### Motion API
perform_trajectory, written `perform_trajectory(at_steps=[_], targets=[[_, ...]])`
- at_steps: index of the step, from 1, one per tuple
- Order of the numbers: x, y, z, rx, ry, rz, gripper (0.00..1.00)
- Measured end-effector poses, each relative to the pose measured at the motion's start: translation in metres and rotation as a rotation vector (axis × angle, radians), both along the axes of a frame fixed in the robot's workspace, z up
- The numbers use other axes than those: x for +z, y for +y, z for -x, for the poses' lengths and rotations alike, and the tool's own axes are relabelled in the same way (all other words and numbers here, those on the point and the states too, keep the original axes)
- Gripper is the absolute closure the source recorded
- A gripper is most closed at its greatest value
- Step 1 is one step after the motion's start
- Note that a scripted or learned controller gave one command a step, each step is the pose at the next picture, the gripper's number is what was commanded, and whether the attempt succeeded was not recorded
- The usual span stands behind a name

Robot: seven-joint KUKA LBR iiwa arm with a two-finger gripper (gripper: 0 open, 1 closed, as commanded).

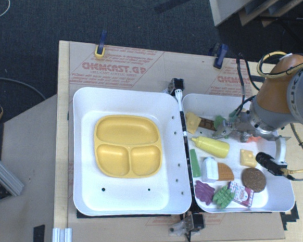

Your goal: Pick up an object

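Note:
The right bin [286, 199] holds several toy foods: a yellow bottle [212, 145], a yellow wedge [192, 122], a small yellow block [247, 157], a brown round cookie [253, 179], an orange slice [224, 172], a white piece [209, 168], a green stick [194, 162], purple grapes [204, 191], a green leafy piece [222, 196] and a pink packet [241, 194]. My gripper [225, 130] is low over the bin's far part, just above the yellow bottle and beside a brown and green piece [210, 123]. The wrist hides what lies under it.
The left bin [81, 154] holds a yellow divided plate [127, 144]. A black bar [181, 126] runs between the two bins. The grey arm with its orange band [277, 86] leans in from the right over the right bin's far corner, and cables trail near its edge.

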State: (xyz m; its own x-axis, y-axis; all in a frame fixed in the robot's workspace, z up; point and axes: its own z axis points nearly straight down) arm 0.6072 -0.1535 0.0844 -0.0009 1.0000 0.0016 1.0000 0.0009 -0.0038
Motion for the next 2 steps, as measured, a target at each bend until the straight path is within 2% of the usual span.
perform_trajectory(at_steps=[1, 2], targets=[[0.011, 0.000, -0.001, -0.001, -0.003, 0.001, 1.00], [0.054, -0.002, -0.004, 0.000, -0.010, 0.004, 1.00]])
